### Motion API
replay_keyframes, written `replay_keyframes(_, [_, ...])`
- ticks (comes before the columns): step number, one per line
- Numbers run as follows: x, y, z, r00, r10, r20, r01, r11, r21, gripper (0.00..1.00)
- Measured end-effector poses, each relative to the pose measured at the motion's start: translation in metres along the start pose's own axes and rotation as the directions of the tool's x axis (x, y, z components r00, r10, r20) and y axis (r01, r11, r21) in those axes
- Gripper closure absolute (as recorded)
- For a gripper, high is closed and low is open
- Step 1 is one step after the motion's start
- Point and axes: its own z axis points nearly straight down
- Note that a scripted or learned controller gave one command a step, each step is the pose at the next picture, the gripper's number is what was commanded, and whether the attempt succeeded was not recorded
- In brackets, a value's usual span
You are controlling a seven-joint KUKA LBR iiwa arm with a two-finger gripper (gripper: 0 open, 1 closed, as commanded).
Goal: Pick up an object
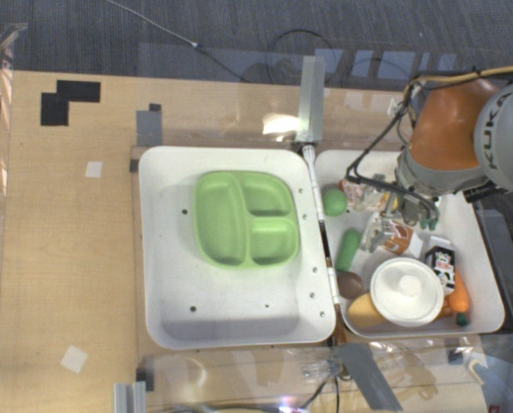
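A green divided tray lies in the left bin. In the right bin, a green ball, a green cylinder and a white bowl sit below my end effector; its opening I cannot tell.
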Motion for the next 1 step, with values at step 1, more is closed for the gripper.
replay_keyframes(1, [0.0363,-0.0015,0.0019,0.996,0.079,0.036,-0.08,0.997,0.002,0.0])
